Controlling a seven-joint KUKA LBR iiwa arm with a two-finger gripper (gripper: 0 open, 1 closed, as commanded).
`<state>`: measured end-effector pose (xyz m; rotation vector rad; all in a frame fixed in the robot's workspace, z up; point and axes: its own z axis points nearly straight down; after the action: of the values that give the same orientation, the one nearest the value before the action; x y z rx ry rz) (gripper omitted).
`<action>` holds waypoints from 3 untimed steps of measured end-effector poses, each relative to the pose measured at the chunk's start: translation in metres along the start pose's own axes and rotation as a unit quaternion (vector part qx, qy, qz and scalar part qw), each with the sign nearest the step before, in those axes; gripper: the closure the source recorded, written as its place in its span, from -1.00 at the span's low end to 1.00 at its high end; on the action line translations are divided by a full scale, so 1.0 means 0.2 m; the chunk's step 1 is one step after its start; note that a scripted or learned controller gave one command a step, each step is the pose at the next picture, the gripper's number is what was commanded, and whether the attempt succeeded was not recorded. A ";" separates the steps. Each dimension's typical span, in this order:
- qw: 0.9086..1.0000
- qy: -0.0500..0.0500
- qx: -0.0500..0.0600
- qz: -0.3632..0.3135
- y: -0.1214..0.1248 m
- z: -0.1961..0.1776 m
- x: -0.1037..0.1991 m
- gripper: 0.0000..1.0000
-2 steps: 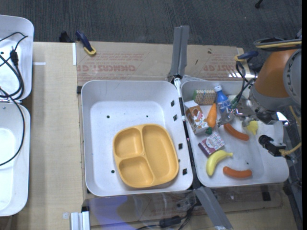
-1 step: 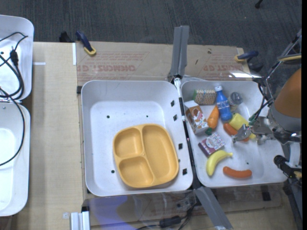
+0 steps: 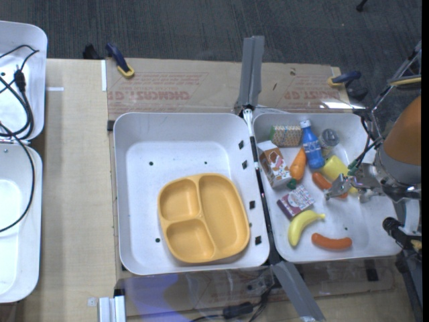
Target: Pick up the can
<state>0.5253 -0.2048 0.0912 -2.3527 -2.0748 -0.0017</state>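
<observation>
1. One end effector (image 3: 337, 192) is what I see first, low inside the right bin (image 3: 358, 243) near its right side; I cannot tell how it is set, as the metal parts blur together.
2. Its tip sits just beside a yellow block (image 3: 334, 166) and a small orange piece (image 3: 322, 180).
3. I see the can (image 3: 328, 137) near the bin's far edge, grey top up, just right of the blue bottle (image 3: 310, 144) and apart from the end effector.
4. Nearby lie a carrot (image 3: 298, 164), a snack box (image 3: 275, 166), a cracker box (image 3: 286, 135), a purple packet (image 3: 295, 201), a banana (image 3: 303, 225) and a sausage (image 3: 331, 242).
5. Across the divider, the left bin (image 3: 134, 180) holds a yellow tray (image 3: 202, 217) with three compartments.
6. Both bins rest on the bench (image 3: 74, 180).
</observation>
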 end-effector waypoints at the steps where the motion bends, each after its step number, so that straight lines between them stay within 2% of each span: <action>1: 1.000 -0.002 0.000 0.004 -0.26 0.00 0.29 -1.00; 2: 1.000 -0.002 -0.001 0.016 0.15 -0.03 0.08 -1.00; 3: 0.998 0.000 0.006 -0.055 0.58 0.01 0.06 -1.00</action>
<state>0.6409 -0.2073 0.0890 -2.2292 -2.1934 0.0102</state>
